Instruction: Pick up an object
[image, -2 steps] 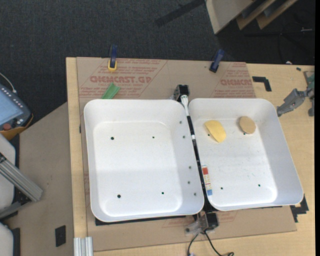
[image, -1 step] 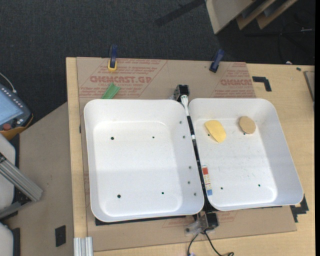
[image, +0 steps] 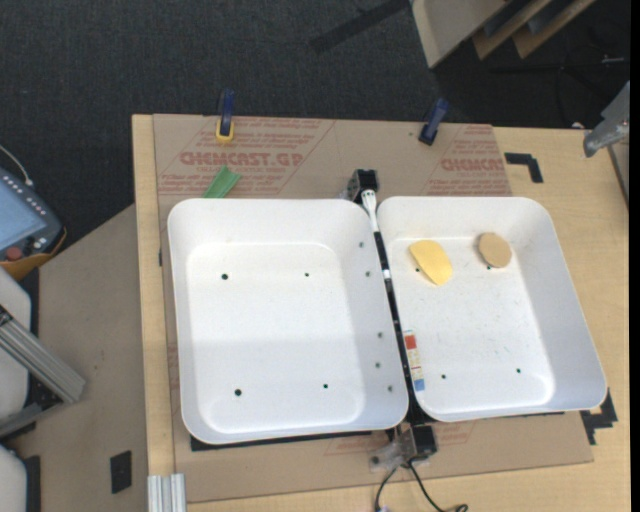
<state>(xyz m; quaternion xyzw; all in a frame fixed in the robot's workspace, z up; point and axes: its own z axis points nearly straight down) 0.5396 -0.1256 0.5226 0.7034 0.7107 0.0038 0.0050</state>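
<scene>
Two small objects lie in the right white bin (image: 560, 300), both near its far side. One is a flat yellow piece (image: 432, 262), oval and slightly tilted. The other is a round tan disc (image: 494, 250) just to its right, a short gap apart. A grey part of the arm (image: 610, 128) pokes in at the upper right edge of the view, high above the bench and well away from both objects.
The left white bin (image: 185, 300) sits beside the right one, with a black strip (image: 385, 285) along the seam between them. Both rest on a brown cardboard sheet (image: 300, 145) held by a yellow clamp (image: 226, 115) and a blue clamp (image: 434, 120). A green tag (image: 222, 182) lies on the cardboard.
</scene>
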